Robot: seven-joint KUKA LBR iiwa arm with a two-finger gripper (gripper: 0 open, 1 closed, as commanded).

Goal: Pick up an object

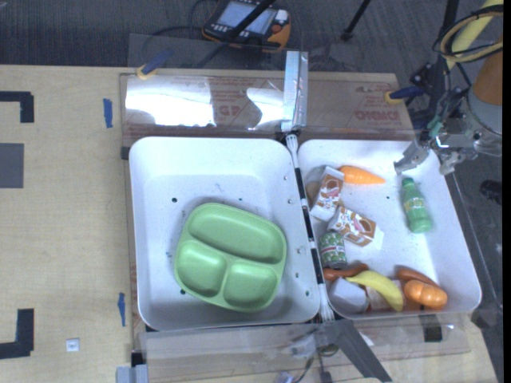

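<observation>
On your left, the left bin [152, 166] holds a green divided plate [231, 255]; in the right bin [459, 238] the clutter runs from small cartons [342, 218] and a carrot [361, 175] to a banana [380, 287], with a green bottle [415, 204] lying apart near the far right corner. That bottle is your likeliest pick: its long axis runs roughly front to back, cap toward the far wall, and it lies just below and slightly left of the jaws, which hover at the bin's upper right rim. The gripper [432, 157] holds nothing, its fingers parted around empty space.
</observation>
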